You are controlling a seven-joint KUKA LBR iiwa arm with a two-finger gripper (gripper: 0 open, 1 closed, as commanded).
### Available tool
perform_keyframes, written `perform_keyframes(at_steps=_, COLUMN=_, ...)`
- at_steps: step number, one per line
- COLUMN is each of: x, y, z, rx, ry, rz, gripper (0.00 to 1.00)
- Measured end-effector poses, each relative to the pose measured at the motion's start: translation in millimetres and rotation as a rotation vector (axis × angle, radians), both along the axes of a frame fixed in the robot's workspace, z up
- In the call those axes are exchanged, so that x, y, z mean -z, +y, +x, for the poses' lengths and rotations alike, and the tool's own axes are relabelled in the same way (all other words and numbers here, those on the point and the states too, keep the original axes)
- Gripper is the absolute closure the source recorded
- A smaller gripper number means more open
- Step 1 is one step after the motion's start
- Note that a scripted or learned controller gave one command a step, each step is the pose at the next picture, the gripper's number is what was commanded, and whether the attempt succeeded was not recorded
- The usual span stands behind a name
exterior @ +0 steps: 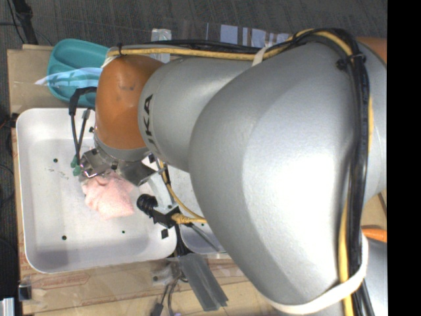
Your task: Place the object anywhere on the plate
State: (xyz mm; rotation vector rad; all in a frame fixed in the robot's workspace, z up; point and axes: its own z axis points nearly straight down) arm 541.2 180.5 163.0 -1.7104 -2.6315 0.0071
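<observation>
Reading "KA" on grey arm (263, 157); hand (99, 166) over pink object (110, 197) in left bin (39, 242), grip unreadable.

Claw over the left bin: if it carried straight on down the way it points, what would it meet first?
Probably the pink object just beneath the claw, then the left bin floor; depth is hard to judge here.

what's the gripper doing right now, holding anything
Gripper: cannot be told; it sits low in the left bin right over the pink object, with the wrist hiding it.
</observation>
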Motion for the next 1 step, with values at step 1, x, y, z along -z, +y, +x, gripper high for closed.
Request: perform_keyframes(at_steps=1, x=-40.3, y=17.9, z=-19.8, rx=0.000, ry=-0.003, rz=0.001, gripper=1.00)
